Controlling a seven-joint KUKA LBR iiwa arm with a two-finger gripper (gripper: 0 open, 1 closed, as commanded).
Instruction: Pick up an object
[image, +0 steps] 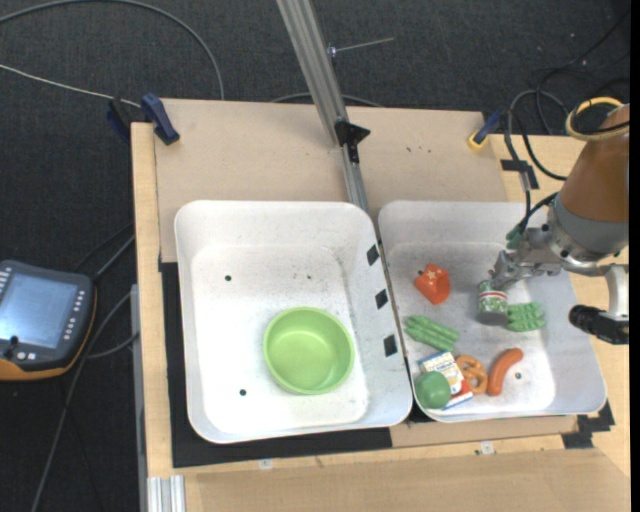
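Dark carpet surrounds the tan bench (260, 150), on which we see two white bins. Nearest in the right bin (580, 385) lie a green ball (433, 390) on a small carton (447, 372), a pretzel (473, 372) and an orange sausage (504, 369), its long axis tilted up toward the right. Farther back, the gripper (497, 290) stands over a small can (491, 303); we cannot tell whether it grips. A green bowl (308, 350) sits in the left bin (200, 240).

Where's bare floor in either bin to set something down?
Left bin: bare all around the green bowl, widest along the far half. Right bin: only the far strip beyond the red pepper; its near half is crowded with toys.
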